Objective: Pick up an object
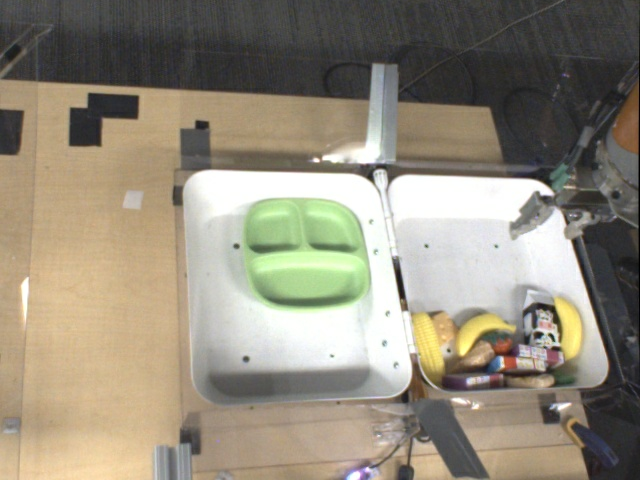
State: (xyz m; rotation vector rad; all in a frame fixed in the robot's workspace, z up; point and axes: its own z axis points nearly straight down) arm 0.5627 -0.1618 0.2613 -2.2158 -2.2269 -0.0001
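- The arm (622, 158) is cut off at the right edge; its fingers (552, 214) hang apart over the right bin's far right side, with nothing between them.
- The right bin (470, 218) holds a heap in its near corner: corn (428, 340), a banana (486, 327), a second banana (569, 324), a small carton (541, 325); the rest overlaps and is hard to identify.
- The left bin (215, 298) holds a green divided plate (303, 250).
- Both bins sit on the wooden surface (90, 298).

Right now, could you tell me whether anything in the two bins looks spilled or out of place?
Nothing looks spilled. The toy food is heaped in the right bin's near corner, a banana lying on top, all inside the rim. The green tray lies flat in the left bin.
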